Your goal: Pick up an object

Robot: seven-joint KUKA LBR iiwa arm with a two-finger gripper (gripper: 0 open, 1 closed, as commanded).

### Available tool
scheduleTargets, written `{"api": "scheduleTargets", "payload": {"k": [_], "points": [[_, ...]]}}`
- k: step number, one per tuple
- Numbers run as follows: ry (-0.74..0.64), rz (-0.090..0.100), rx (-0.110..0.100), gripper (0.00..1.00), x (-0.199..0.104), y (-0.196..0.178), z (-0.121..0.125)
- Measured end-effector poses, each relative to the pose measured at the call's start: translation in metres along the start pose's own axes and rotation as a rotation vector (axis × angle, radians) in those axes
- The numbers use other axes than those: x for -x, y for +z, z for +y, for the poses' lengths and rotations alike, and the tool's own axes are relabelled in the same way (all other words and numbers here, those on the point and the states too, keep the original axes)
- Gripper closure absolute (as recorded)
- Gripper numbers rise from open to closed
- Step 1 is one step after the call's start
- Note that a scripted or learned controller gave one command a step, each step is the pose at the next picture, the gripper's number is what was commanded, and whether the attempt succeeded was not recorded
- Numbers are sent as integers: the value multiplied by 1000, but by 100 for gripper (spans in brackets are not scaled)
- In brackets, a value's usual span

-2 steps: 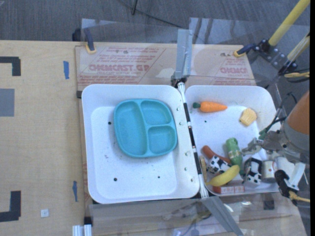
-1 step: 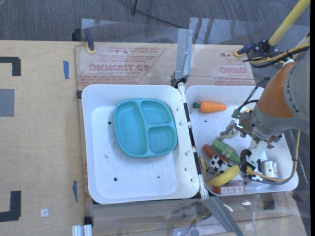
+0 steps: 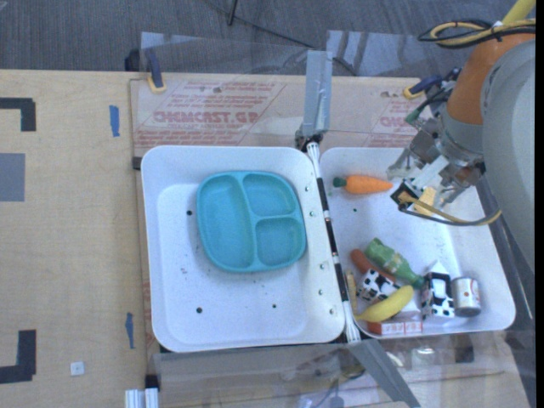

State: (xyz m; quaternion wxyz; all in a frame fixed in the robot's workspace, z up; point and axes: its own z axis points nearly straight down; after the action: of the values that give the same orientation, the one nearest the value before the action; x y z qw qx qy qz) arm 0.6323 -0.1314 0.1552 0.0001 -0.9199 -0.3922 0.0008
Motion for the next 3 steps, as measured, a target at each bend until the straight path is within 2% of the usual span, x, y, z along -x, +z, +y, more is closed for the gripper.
{"api": "scheduleTargets", "payload": {"k": [1,2,3], "points": [[-197,0,-3,0,87,-19,25],[-315,0,4,0,78,-41,35],[-470,3,8,0,40,67,14]]}}
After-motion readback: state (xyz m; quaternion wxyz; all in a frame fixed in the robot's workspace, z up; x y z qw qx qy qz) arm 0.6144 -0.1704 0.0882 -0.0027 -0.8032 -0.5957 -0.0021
